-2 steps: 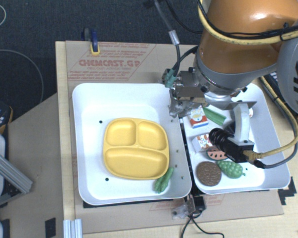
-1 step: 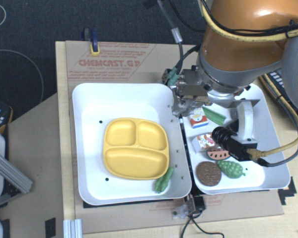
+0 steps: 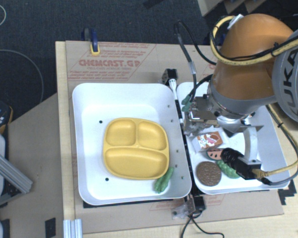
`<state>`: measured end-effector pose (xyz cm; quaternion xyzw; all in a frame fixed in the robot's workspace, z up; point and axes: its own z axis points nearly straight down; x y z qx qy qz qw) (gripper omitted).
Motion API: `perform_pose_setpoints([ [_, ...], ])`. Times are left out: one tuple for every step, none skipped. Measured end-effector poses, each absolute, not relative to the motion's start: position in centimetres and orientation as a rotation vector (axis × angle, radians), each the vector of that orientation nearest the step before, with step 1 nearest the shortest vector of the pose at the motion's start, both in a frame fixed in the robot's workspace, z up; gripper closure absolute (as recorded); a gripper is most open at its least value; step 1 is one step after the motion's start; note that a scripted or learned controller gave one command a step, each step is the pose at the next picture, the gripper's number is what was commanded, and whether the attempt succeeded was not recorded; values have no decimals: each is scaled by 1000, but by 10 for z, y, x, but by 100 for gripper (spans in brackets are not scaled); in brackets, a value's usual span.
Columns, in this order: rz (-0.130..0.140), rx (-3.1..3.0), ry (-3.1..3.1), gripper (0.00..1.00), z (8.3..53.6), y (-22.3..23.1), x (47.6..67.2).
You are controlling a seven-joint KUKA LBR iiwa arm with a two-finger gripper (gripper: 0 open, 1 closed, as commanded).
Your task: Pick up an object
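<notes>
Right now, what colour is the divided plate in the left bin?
Yellow: the three-compartment plastic plate shows plainly in the camera view.

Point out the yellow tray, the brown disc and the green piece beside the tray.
Yellow tray (image 3: 136,148), camera view, on the ridge between its compartments.
Brown disc (image 3: 208,173), camera view, centre of its face.
Green piece (image 3: 163,180), camera view, its middle.

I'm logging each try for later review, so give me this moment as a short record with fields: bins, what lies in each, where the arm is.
left bin: yellow tray with three compartments; green piece beside the tray's near right corner
right bin: brown disc, small red and white packet, green piece and other small items, partly hidden by the arm
arm: over the right bin
hand: hidden under the wrist, state cannot be told
bench: brown board with red print
</notes>
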<state>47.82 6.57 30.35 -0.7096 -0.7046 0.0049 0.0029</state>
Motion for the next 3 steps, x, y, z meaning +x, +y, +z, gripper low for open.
perform_pose_setpoints([
  [-2,-2222,-2222,100,319,69,480],
  [-4,-2223,-2224,100,329,70,480],
  [-13,-2217,-2231,100,395,113,480],
])
